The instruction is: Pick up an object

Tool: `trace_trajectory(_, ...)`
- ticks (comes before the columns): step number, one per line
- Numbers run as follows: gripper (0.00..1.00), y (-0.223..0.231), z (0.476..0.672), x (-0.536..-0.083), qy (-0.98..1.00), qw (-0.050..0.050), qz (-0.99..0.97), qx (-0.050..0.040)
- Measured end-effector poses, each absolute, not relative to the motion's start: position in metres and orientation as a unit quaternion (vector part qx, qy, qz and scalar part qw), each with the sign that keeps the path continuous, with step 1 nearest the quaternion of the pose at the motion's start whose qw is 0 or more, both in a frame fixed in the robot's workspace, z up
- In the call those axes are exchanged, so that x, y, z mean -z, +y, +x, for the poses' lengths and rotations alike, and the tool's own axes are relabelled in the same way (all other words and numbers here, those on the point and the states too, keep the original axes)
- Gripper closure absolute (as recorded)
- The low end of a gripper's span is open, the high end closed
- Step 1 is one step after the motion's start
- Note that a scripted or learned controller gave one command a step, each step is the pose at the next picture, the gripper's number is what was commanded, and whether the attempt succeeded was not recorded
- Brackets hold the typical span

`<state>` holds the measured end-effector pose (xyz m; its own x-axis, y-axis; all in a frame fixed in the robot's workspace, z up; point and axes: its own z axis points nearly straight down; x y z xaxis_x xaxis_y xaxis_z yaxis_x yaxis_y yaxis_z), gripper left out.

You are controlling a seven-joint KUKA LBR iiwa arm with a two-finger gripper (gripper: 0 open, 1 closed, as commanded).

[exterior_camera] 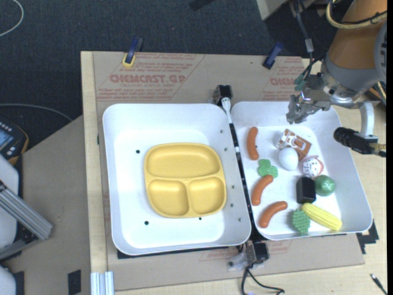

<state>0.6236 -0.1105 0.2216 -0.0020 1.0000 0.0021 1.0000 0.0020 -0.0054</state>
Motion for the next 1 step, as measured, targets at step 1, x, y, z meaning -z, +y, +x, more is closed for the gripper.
trace_trajectory(1,1.00,-0.0782,0.5823,-0.2340,-0.708,0.002,-0.706,-0.0008)
